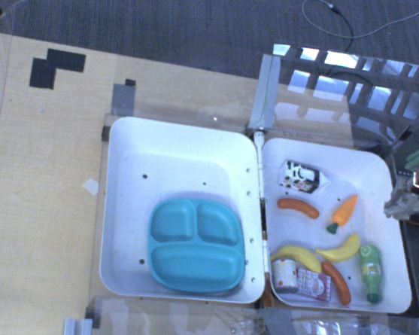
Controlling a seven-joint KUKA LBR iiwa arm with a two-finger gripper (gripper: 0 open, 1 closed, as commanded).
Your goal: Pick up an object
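Note:
The right bin holds several toy foods. At its back lies a black-and-white cow-patterned pack, with a red sausage in front of it and an orange carrot to the right. Two yellow bananas lie nearer the front, beside a green bottle. A small can, a pink carton and a second sausage sit at the front wall. My gripper hangs at the bin's right rim, above and right of the carrot, touching none of the objects.
The left bin holds a blue divided plate. A metal divider post stands behind the seam between the bins. A clear framed panel rises behind the right bin. Bare wooden bench extends to the left.

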